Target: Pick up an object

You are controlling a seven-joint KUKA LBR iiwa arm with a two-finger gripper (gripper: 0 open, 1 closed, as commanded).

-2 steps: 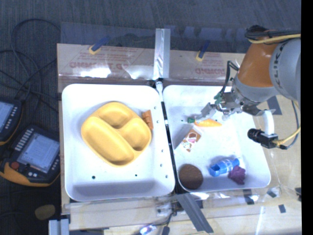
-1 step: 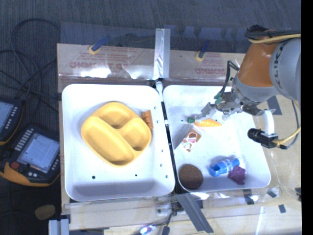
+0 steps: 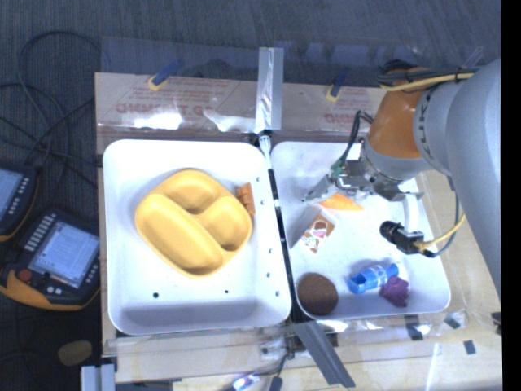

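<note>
In the right bin (image 3: 423,300) lie an orange wedge (image 3: 345,204), a small white and red packet (image 3: 317,233), a brown ball (image 3: 317,292), a blue bottle (image 3: 373,277) and a purple lump (image 3: 395,292). My gripper (image 3: 335,184) is low over the upper part of this bin, just above and left of the orange wedge, and I cannot tell whether it touches it. The grey arm with its orange band (image 3: 399,129) comes in from the upper right. A large yellow lobed object (image 3: 193,220) lies in the left bin (image 3: 130,300).
A small orange piece (image 3: 245,199) sits between the yellow object and the left bin's right wall. The divider (image 3: 277,218) runs between the bins. A black cable end (image 3: 399,235) hangs off the arm over the right bin. A handheld pendant (image 3: 49,255) lies left of the bench.
</note>
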